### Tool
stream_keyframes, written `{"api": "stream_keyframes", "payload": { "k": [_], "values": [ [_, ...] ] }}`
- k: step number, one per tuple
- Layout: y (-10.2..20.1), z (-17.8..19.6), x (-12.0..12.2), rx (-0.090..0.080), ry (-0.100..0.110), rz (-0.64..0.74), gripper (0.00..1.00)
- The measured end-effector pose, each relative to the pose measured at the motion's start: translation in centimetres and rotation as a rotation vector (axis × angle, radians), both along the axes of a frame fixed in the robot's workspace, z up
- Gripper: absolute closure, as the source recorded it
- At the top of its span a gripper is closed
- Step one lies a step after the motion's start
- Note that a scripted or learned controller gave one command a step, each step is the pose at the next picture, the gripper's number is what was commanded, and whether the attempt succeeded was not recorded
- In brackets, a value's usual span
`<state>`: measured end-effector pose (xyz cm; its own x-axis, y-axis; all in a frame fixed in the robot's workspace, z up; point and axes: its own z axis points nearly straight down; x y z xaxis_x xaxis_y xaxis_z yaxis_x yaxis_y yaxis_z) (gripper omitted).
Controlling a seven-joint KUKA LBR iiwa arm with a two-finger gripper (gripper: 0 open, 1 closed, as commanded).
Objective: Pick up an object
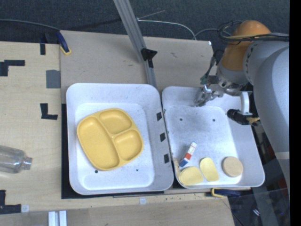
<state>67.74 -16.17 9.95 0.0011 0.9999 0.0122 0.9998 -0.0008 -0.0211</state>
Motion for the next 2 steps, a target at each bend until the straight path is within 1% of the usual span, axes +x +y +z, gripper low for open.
{"api": "stream_keyframes", "payload": {
  "k": [1,2],
  "values": [
    [0.42,-0.07,-0.01,0.002,0.003,0.003,0.0],
    [0.26,0.92,-0.03,-0.004,0.004,0.003,1.0]
  ]
}}
